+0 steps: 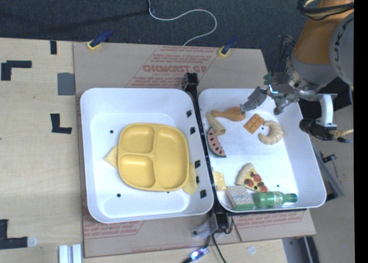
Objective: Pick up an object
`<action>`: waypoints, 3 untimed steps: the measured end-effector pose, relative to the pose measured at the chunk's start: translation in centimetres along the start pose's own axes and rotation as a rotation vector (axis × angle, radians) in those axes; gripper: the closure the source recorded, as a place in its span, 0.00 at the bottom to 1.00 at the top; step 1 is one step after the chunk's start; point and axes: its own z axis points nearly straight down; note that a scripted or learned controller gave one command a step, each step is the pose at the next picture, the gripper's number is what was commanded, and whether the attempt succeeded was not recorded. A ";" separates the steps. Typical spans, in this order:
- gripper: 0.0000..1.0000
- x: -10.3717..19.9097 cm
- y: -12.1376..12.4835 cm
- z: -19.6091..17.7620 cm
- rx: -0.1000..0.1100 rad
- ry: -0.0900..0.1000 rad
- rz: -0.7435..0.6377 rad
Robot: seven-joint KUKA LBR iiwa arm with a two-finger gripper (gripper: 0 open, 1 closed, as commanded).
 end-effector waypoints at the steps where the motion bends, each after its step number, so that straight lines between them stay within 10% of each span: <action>1: 0.00 0.0 0.3 -0.8 -0.013 -0.002 -0.003; 3: 0.00 -0.6 0.1 10.6 -0.006 -0.002 -0.003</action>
